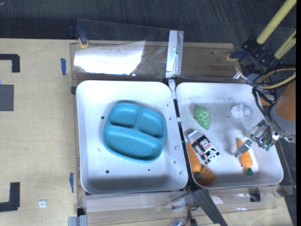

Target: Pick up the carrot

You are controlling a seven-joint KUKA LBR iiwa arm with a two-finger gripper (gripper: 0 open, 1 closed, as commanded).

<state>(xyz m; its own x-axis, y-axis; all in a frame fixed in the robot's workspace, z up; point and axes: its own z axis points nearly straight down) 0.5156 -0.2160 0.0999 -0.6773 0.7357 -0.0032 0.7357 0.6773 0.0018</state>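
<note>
A small orange carrot [245, 159] with a green stub at its near end lies in the right bin [225, 95], close to the bin's right wall. My gripper [250, 144] reaches in from the right and hangs right over the carrot's far end, at or just above it. The view does not let me tell whether it touches the carrot. A second, longer orange carrot-like piece [194, 160] with green at its near end lies along the bin's left wall.
A black-and-white box [204, 147] and a green leafy piece [202, 117] lie in the right bin's left half. A pale translucent item [241, 111] sits near its back. The left bin [89, 173] holds a blue divided plate [135, 131].
</note>
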